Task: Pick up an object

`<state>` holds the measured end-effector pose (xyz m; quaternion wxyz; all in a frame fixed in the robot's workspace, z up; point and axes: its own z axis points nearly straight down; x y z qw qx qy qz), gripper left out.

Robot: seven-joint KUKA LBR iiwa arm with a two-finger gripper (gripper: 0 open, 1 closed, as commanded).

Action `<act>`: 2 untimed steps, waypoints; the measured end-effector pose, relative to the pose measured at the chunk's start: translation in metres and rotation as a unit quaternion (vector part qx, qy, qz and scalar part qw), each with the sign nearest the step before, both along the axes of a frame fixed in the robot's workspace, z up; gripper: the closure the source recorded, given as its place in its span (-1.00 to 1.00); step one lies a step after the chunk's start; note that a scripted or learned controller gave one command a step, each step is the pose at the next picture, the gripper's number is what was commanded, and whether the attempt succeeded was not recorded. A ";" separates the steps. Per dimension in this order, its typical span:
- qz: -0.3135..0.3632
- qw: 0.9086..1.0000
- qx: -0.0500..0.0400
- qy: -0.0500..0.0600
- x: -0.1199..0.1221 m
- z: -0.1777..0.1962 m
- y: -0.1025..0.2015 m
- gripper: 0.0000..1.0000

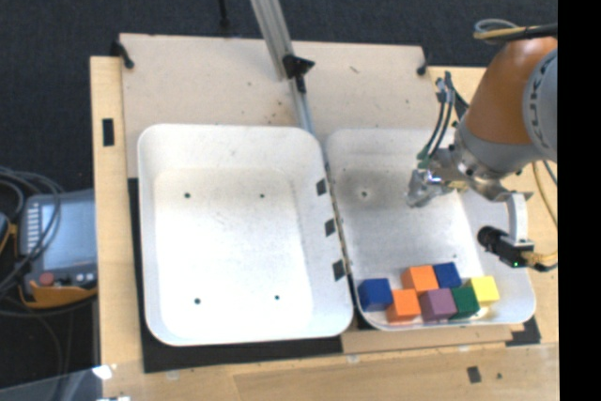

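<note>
Several coloured blocks lie in a cluster at the near end of the right bin: a blue block, two orange blocks, a purple block, a green block, a second blue block and a yellow block. My gripper hangs over the middle of the right bin, well behind the blocks and apart from them. Nothing shows between its fingers.
The left bin sits beside the right one, their rims meeting in the middle. A slanted aluminium rail rises from behind the bins. A small black device hangs off the arm at the right bin's edge.
</note>
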<state>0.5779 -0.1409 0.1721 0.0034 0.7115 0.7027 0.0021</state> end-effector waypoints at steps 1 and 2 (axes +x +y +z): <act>0.008 1.000 0.000 0.000 0.000 0.050 0.008 1.00; 0.009 1.000 0.000 -0.001 -0.004 0.113 0.008 1.00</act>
